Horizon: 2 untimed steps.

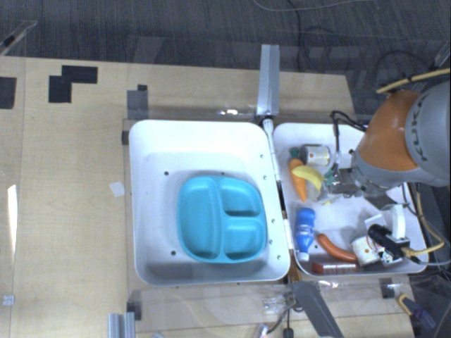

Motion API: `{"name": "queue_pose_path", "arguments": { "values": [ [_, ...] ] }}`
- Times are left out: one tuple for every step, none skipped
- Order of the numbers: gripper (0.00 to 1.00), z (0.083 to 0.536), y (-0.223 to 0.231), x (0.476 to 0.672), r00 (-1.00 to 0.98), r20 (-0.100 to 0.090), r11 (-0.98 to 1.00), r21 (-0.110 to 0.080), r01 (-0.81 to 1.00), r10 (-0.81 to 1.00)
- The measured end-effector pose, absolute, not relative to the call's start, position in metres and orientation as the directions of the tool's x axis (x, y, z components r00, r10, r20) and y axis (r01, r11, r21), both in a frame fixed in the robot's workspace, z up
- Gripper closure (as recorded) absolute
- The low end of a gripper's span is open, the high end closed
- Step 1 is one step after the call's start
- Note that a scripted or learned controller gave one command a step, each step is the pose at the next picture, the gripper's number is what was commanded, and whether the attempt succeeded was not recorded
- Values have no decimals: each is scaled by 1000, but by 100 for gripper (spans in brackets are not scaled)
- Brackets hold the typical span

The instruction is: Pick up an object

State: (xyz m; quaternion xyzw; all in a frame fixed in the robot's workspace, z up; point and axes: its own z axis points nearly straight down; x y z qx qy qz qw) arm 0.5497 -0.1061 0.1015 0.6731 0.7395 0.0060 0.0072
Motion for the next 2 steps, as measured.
{"name": "queue_pose_path", "arguments": {
  "values": [
    [100,90,-103,537,57,1,-57,16,998,998],
    [100,179,-130,546,96,-1,-96,5,995,995]
  ]
}}
